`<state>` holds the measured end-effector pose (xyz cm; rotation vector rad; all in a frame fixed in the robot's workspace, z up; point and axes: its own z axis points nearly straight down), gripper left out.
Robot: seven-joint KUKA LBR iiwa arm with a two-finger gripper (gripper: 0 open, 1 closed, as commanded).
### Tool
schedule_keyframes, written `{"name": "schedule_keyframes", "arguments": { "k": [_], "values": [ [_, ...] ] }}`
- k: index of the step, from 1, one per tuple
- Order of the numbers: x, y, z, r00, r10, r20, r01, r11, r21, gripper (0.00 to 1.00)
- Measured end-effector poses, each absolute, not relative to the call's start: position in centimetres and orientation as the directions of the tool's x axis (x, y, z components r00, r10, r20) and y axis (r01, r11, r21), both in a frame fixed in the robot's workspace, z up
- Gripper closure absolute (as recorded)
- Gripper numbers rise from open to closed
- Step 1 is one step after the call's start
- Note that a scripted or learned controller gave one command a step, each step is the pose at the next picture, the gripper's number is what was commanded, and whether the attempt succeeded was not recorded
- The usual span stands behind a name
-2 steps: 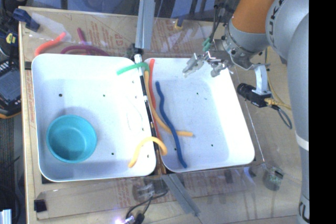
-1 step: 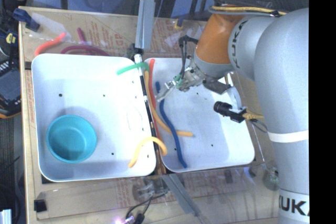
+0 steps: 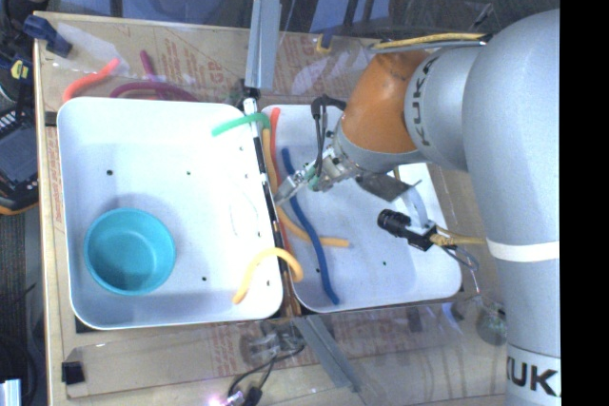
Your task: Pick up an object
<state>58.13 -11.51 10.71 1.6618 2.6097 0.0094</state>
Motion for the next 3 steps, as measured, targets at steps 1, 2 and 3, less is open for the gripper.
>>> {"name": "schedule_keyframes", "arguments": {
  "k": [1, 2, 3],
  "values": [
    [60.9, -11.7, 9.5, -0.219, 0.976, -0.013, 0.975, 0.219, -0.025, 0.0],
    [61.2, -11.2, 10.5, -0.223, 0.975, -0.006, 0.975, 0.223, -0.017, 1.0],
    [64.7, -9.7, 23.8, -0.414, 0.91, 0.001, 0.91, 0.414, -0.001, 1.0]
  ]
}}
